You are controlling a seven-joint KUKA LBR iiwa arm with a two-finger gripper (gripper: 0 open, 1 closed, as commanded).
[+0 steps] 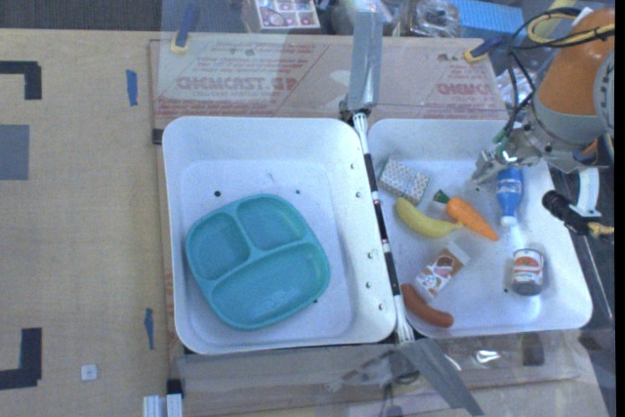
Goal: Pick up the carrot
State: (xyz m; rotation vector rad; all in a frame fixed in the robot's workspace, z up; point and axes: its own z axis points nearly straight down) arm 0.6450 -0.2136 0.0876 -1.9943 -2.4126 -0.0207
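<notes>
Broadly, two white bins fill the middle of the frame: the left bin [195, 151] carries a teal divided plate [257, 260], and the right bin [566, 303] holds all the small items. The grey arm with its orange band [574, 78] comes in at the upper right, and its gripper [503, 158] hangs over the upper right part of the right bin. Its fingers look parted somewhat, with nothing between them, though at this size I cannot tell how wide the gap is.

The carrot [471, 217] lies at the centre of the right bin, down and left of the gripper, with its green end towards the upper left. A banana [424, 219] lies just beside it on the left, seemingly touching at the green end. A small blue-capped bottle [508, 193] sits just to the carrot's right, almost under the gripper.

That crowding is probably the main risk. A descent slightly off to the left could catch the banana, and one to the right could knock or grab the bottle instead. The carrot is tapered and smooth-looking, so a pinch near its thin end might slip off.

Further off are a speckled sponge block [403, 180] at the upper left of the bin, a small carton [441, 272] and a sausage [427, 306] at the lower left, and a can [527, 271] at the lower right. None of these lies in the way.
</notes>
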